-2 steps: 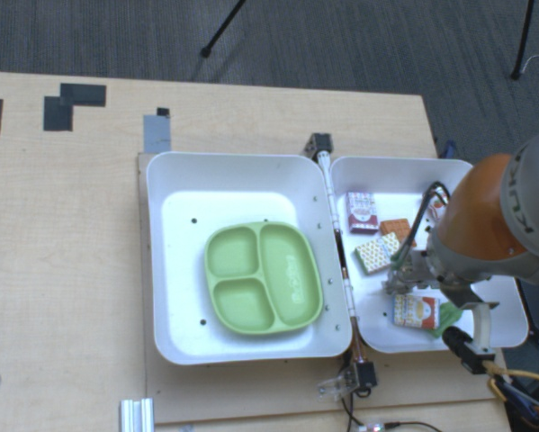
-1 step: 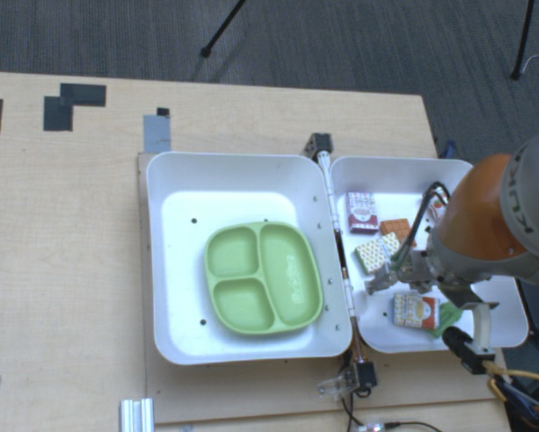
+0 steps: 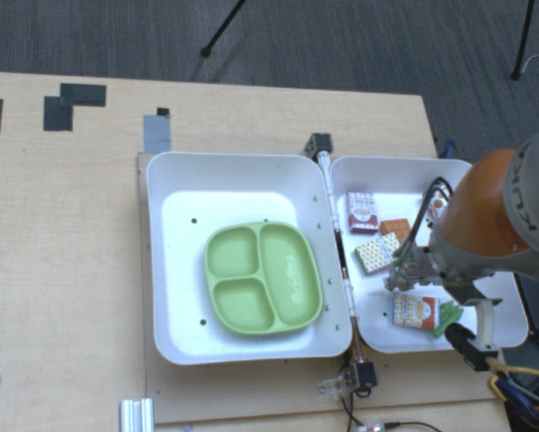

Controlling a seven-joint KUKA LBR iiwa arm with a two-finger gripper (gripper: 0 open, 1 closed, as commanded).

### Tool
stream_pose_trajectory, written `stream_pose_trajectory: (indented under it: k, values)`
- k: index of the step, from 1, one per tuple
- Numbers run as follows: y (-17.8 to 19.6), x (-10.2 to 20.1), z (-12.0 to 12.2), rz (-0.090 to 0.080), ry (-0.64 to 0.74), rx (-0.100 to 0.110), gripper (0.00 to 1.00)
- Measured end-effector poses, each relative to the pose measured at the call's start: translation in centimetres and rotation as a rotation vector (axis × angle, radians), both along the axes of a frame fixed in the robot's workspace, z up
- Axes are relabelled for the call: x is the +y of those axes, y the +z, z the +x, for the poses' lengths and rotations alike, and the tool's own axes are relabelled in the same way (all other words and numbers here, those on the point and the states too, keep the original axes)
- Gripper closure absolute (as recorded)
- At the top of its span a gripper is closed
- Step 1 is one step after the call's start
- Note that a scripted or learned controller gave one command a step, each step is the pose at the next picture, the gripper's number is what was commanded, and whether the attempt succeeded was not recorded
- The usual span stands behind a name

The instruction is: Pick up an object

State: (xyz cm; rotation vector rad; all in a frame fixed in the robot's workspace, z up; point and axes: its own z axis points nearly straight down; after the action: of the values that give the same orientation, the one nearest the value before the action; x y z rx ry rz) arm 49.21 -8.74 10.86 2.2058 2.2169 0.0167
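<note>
The grey two-finger gripper (image 3: 404,277), its grasp state impossible to tell from here, hangs in the right white bin (image 3: 512,331) just above the small orange-and-white packet (image 3: 414,311), which lies immediately nearer.

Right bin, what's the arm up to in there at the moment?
The grey-and-orange arm is reaching into the right bin, its tool low among small packaged items: a red-and-white packet, an orange piece, a checkered packet and a printed pouch beside something green. Nothing can be seen held by the tool. The left bin holds a green divided plate, untouched.
</note>
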Motion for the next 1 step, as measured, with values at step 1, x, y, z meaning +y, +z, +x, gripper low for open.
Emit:
stream_pose_trajectory:
  k: [1]
  values:
    - [-0.01, 0.01, -0.01, 0.0, 0.0, 0.0, 0.0]
